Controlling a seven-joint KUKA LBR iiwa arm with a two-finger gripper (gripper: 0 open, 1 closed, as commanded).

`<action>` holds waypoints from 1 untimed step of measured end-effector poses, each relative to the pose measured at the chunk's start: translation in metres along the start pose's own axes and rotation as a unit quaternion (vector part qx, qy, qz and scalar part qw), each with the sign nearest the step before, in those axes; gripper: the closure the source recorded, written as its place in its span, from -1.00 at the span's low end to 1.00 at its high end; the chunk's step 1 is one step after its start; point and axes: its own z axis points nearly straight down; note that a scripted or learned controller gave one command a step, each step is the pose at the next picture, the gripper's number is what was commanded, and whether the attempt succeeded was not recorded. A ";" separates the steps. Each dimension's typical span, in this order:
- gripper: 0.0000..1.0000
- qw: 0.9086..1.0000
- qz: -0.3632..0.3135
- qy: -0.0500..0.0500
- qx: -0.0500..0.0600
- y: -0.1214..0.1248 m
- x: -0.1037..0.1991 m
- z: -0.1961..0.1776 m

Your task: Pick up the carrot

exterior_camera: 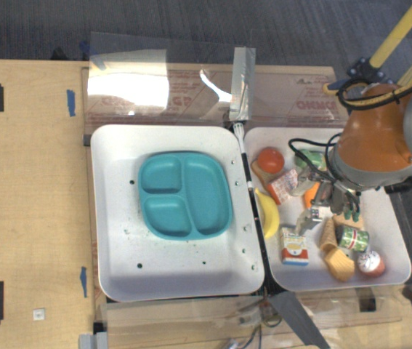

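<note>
The pincer (314, 211) is seen low over the right bin (398, 264), among the crowded items, and how far it is parted, or whether anything is gripped, cannot be told. The carrot (311, 193) is seen as an orange sliver just beside the pincer, between a tomato (269, 158) and a green can (352, 238), with a banana (268, 213) lying nearby. A teal divided plate (185, 195) is set in the left bin (111, 217) on the counter (24, 217).

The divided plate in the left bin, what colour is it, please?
Teal, in the camera view: plate.
</note>
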 end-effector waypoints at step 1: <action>-1.00 1.000 0.006 0.008 0.000 0.005 -0.018 0.020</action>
